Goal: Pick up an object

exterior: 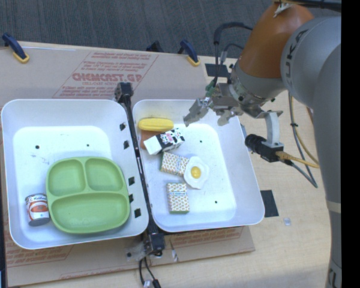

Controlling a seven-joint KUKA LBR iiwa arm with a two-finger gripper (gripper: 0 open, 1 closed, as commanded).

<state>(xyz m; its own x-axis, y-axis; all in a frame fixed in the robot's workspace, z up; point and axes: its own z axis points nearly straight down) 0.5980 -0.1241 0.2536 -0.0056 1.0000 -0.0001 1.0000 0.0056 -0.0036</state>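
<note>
Banana [155, 124] lies in right bin [243, 179] just left of hand [210, 114], fingers spread wide, holding nothing

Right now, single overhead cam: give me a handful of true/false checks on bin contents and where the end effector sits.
1. The green divided plate lies in the left bin. True.
2. The small can sits in the right bin. False: it is in the left bin, beside the plate.
3. The banana is at the far end of the right bin. True.
4. The end effector grips the fried egg. False: it hangs above the bin's far edge, apart from the egg.
5. Two waffle-patterned pieces lie in the right bin. True.
</note>
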